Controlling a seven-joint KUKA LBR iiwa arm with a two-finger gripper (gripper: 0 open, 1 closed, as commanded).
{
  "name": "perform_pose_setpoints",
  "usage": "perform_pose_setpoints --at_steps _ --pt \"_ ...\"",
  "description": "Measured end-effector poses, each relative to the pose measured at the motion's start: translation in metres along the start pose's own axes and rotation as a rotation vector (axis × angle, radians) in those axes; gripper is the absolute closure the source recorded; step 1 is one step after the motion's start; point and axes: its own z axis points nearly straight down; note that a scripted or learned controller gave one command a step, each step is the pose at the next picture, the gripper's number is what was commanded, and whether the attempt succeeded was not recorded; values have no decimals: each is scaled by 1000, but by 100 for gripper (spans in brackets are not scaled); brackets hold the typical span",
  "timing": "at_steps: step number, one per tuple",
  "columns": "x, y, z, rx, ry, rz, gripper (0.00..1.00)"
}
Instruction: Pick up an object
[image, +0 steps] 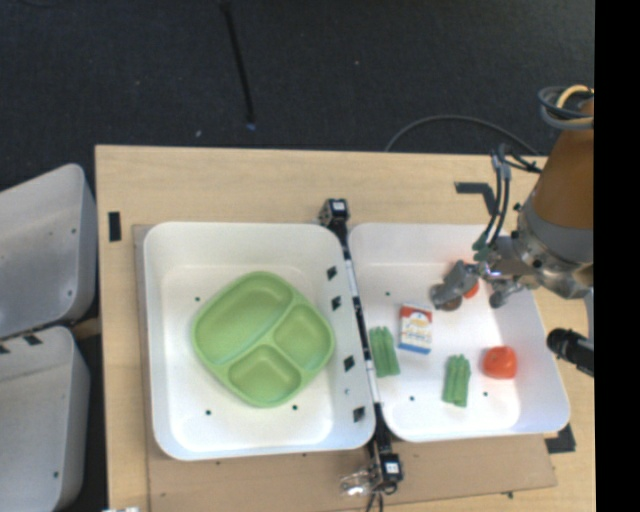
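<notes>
1. Where the arm (565, 190) reaches in from the right, its gripper (462, 287) hangs over the upper middle of the right bin (400, 245), well above the loose items lying there.
2. Whether the claw is open or closed cannot be told: the fingers appear as a blurred grey shape, and nothing can be made out between them.
3. Just beside the gripper tip there is a small orange-red patch (471, 291) (too blurred to say what it is or whether the gripper touches it).
4. Below and left of the gripper lies a small white carton (415, 329) with a red top and blue print, flat on the bin floor.
5. Left of the carton, near the divider between the bins, lies a green ridged piece (383, 351), set roughly upright in the view.
6. A second green ridged piece (456, 380) lies toward the bin's lower edge, apart from the first.
7. Right of that piece sits a red-orange rounded object (500, 362), near the right wall of the bin.
8. In the left bin (165, 300) rests a green divided plate (262, 338) with three compartments, turned at a slant and lying about the middle of the floor.
9. Both bins sit side by side on a light wooden bench (220, 180).
</notes>
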Motion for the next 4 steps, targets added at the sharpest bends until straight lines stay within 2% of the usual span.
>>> perform_pose_setpoints --at_steps 1,4 --pt "0 2 -5 -11 -2 -2 0" --pt "8 -6 130 -6 -1 2 0"
